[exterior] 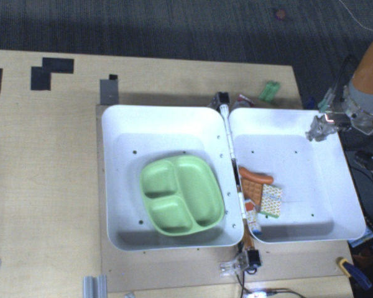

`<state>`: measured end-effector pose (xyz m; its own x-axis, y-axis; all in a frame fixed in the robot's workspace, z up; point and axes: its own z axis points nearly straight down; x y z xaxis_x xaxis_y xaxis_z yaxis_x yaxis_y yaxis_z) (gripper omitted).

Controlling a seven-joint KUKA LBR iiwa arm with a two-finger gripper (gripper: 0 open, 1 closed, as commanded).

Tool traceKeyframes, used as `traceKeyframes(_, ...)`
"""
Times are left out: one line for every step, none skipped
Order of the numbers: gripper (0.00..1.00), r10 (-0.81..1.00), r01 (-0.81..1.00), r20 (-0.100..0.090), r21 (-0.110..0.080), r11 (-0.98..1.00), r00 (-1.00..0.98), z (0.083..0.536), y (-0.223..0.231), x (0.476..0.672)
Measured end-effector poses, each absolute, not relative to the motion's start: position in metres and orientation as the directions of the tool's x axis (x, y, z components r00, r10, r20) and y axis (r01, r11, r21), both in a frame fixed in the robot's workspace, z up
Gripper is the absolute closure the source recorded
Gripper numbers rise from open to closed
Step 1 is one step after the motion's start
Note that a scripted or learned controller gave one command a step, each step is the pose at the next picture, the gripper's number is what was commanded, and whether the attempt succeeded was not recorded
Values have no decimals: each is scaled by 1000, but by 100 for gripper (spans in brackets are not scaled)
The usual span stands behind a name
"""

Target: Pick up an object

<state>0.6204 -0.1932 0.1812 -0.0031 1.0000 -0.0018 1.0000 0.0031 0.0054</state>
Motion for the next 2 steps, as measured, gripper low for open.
traceKeyframes(0,1000,1000,-1,4,3,-3,181,-193,620)
traceKeyframes(0,1000,1000,0,3,2,-2,90,-156,576)
